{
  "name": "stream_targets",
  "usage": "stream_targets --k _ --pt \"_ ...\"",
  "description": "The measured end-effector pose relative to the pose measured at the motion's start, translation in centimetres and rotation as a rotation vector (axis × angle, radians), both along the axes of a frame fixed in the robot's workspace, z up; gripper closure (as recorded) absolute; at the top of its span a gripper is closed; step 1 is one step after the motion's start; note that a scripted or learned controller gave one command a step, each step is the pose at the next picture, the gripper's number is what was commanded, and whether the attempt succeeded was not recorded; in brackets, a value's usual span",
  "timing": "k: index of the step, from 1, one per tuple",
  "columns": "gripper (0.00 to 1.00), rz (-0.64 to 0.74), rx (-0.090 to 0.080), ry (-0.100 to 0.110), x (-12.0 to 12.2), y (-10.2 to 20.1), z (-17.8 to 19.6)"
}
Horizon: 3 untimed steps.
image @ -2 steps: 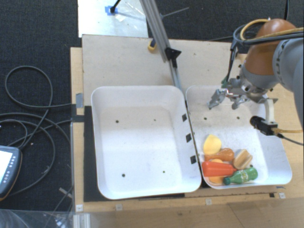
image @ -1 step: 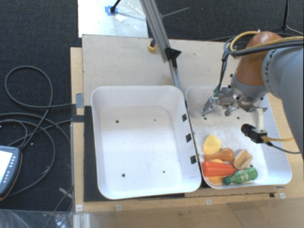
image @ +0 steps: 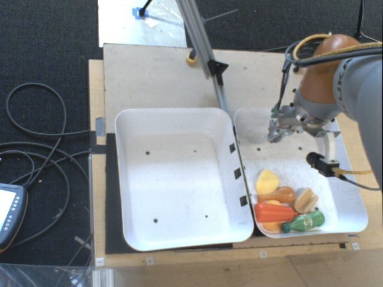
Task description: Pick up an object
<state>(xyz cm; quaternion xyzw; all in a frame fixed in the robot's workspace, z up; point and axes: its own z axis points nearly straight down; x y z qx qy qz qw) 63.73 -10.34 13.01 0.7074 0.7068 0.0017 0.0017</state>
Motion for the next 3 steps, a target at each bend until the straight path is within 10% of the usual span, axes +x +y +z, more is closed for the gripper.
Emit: stream_targets --k 2,3 --pt "1.00 0.008 -0.001 -0.005 -0.2 1.5 12.0" --pt "1.00 0.007 0.000 0.002 -0.1 1.5 12.1"
